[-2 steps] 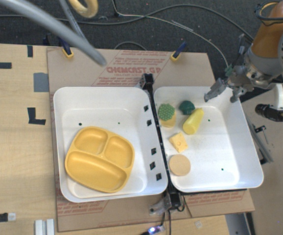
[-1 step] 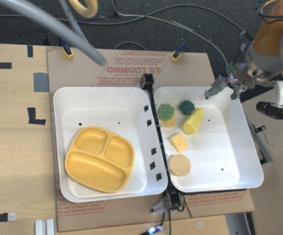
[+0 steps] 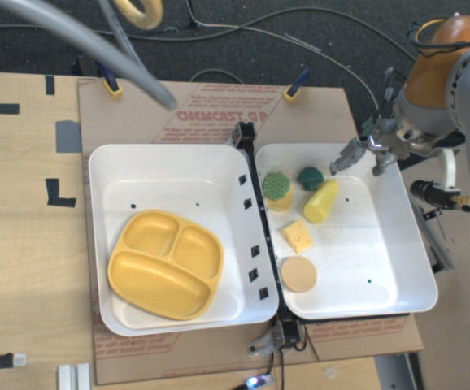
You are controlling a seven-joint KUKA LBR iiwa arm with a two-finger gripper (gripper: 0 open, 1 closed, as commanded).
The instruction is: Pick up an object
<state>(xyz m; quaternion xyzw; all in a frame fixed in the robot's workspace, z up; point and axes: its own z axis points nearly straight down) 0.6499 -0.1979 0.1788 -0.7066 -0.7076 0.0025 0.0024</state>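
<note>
From the fixed overhead camera we see two shallow white bins side by side on a sheet of brown cardboard point(image 3: 219, 112). The left bin point(image 3: 105, 169) carries a yellow divided plate point(image 3: 166, 262), which lies toward that bin's near left corner and takes up much of its floor.

The right bin point(image 3: 398, 242) carries five small things, all gathered along its left side. Near its far left corner we find a green-topped yellow piece point(image 3: 277, 190), touching or just beside the bin's left wall. A dark green lump point(image 3: 310, 177) sits just to its right, close to the far edge. A yellow cylinder point(image 3: 320, 201) lies tilted just in front of the green lump, touching it or nearly so. A yellow cheese-like wedge point(image 3: 297, 236) rests nearer to us along the left side, and a tan round disc point(image 3: 299, 274) lies nearest the near left corner.

The gripper point(image 3: 363, 158) hangs over the far edge of the right bin, toward its right half, well apart from the disc and near the green lump. We see its two fingers spread apart, with nothing between them. Above it, the grey arm with its orange band point(image 3: 442, 35) comes in from the right.
</note>
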